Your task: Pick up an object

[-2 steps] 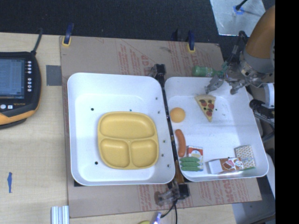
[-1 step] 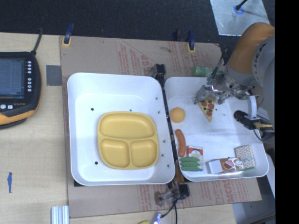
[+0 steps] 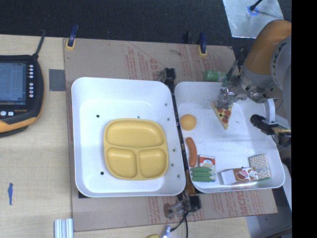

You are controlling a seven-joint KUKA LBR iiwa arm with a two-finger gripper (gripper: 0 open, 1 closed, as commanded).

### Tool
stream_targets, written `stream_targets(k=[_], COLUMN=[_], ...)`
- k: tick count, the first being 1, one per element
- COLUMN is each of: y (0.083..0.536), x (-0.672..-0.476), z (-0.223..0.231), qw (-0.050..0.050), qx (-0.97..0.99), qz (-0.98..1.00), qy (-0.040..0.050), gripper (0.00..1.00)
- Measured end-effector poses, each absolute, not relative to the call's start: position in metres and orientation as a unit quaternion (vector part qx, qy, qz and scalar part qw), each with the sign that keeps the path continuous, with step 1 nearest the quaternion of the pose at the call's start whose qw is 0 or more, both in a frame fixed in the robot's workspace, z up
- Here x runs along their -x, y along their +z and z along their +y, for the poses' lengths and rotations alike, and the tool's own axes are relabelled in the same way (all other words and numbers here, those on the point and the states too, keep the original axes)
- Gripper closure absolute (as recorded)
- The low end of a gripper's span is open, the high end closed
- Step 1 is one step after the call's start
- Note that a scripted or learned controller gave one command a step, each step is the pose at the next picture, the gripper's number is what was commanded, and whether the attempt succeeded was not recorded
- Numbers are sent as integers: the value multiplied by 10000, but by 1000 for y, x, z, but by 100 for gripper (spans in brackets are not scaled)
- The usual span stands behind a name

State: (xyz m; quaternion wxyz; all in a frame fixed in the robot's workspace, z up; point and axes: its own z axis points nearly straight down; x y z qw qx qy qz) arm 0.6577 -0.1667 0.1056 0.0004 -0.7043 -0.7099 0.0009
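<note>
Two white bins are set side by side on a brown board, which lies on the bench. The left bin (image 3: 84, 133) holds a yellow tray (image 3: 135, 148) with three compartments, placed near the bin's middle. The right bin (image 3: 257, 148) holds several small items. An orange ball (image 3: 187, 121) is located near the bin's left wall, and a sausage (image 3: 191, 151) lies just below it, lengthwise along that wall. A green pea pod (image 3: 201, 174) is found at the lower left corner, touching a small red and white card (image 3: 206, 161) just above it. A flat box (image 3: 240, 175) lies along the lower wall, and a patterned cracker (image 3: 260, 165) sits just beside it on the right. A pizza slice (image 3: 223, 115) is positioned in the upper part of the right bin, its point directed downward. The gripper (image 3: 227, 97) is placed directly over the wide end of the slice, at the end of the arm (image 3: 265, 46), which enters from the right. The wide end of the slice is seen between the fingers, so the gripper is closed on it; whether the slice is lifted off the bin floor cannot be determined. A small green object (image 3: 214, 75) rests on the board just above the right bin. A handheld control pendant (image 3: 17, 93) lies on the bench well to the left of the bins.
</note>
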Motion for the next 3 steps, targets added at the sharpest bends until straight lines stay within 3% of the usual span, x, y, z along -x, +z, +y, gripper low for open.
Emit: stream_targets(k=[1, 2, 3], y=[105, 92, 92], x=[-658, -656, -634], z=[-167, -194, -148], qw=[7, -3, 11], qx=[7040, 7063, 7052], qz=[-7102, -7079, -7090], qy=[11, 1, 13], gripper=[0, 0, 0])
